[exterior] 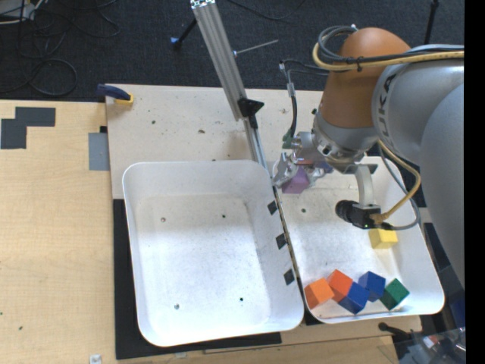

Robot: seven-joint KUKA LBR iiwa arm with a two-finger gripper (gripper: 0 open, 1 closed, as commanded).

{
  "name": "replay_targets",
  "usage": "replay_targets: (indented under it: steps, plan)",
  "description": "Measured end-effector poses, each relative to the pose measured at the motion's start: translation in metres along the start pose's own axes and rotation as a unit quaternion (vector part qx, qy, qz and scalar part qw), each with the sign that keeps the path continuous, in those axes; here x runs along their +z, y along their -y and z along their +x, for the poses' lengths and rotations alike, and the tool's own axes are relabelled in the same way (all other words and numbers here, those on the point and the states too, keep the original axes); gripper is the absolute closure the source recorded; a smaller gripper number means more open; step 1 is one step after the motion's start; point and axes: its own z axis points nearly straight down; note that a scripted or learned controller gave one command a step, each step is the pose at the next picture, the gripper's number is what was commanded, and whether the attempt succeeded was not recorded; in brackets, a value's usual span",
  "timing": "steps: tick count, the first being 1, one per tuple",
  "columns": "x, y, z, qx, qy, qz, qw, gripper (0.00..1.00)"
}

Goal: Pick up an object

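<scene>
From the camera above the counter, looking down at a slant, I reach in from the right, my grey arm bent over the right bin with the orange band just above my wrist. My jaws sit at the far left corner of that bin, right by the divide where the two bins meet, and a small purple block shows between my fingers, so I am clenched on it; it hangs at the level of the bin's rim, though I cannot tell from this slant whether it is clear of the bin floor. Further along the right bin, a yellow block lies near its right wall, beside a dark cable end. At the bin's near edge a cluster of blocks lies close together: two orange blocks on the left, two blue blocks in the middle, and a green block on the right. The left bin is white with a few dark specks on its floor. A slanted aluminium bar rises behind the bins, and a blue-and-yellow clamp sits at the counter's far left corner.
</scene>
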Motion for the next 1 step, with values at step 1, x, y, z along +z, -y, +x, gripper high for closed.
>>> replay_targets:
  steps: [1]
  plan:
    - [0.0088, -0.0107, 0.0485, 0.000, 0.000, 0.000, 1.0000, 1.00]
